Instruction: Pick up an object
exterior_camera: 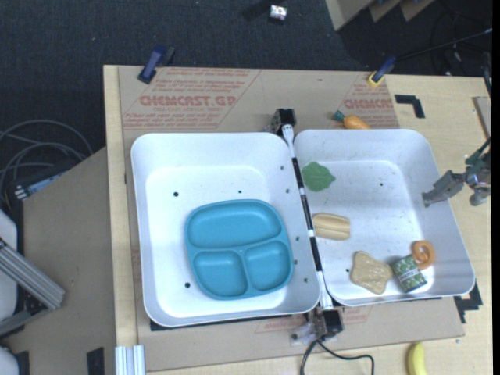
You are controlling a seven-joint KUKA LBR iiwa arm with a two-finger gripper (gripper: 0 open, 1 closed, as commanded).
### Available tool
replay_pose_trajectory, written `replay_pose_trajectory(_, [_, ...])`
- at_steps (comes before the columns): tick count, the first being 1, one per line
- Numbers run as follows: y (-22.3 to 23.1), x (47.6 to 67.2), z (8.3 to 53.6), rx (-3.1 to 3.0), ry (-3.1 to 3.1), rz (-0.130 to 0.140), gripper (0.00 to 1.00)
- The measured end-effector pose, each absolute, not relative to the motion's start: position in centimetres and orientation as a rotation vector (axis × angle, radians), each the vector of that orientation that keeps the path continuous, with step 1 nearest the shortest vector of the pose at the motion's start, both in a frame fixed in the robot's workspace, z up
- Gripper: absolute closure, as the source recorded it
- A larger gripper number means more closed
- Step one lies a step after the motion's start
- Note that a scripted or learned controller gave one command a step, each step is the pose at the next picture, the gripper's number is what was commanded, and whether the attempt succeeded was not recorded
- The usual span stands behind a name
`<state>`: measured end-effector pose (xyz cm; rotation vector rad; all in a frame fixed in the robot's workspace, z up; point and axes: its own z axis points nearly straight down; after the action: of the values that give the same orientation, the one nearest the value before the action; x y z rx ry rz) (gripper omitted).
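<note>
You are at the very start of this pick: nothing has been lifted, and every candidate object sits on a bin floor. The gripper [451,186] hangs at the right edge of the right bin [367,143], above its right rim, with grey parts showing; from this slanted view you cannot tell how its jaws stand, and nothing visible sits between them. In that right bin you have a green leaf-shaped piece [318,176] at the far left, close to the divider; a tan bread roll [330,226] just nearer, also by the divider; a toast-like slice [369,272] toward the near edge; a small green can [408,274] just right of the slice; and an orange pretzel-like ring [423,252] touching or just beside the can. The left bin [156,151] holds a blue divided tray [238,247]. On the bench outside the bins lie a carrot-like piece [353,121] beyond the right bin's far rim and a yellow banana tip [416,359] at the near edge. What remains is everything: choosing a target, descending, closing, and lifting. The ring and can look nearest the gripper, though their closeness to each other could complicate a clean grasp.
</note>
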<state>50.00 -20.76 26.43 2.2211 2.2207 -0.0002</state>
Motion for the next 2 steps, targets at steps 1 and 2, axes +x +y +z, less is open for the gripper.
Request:
replay_pose_trajectory(1, [-18.9,58.7,16.8,2.221,2.224,0.0,0.0])
replay_pose_trajectory(2, [-10.2,55.0,14.9,2.222,2.226,-0.001,0.0])
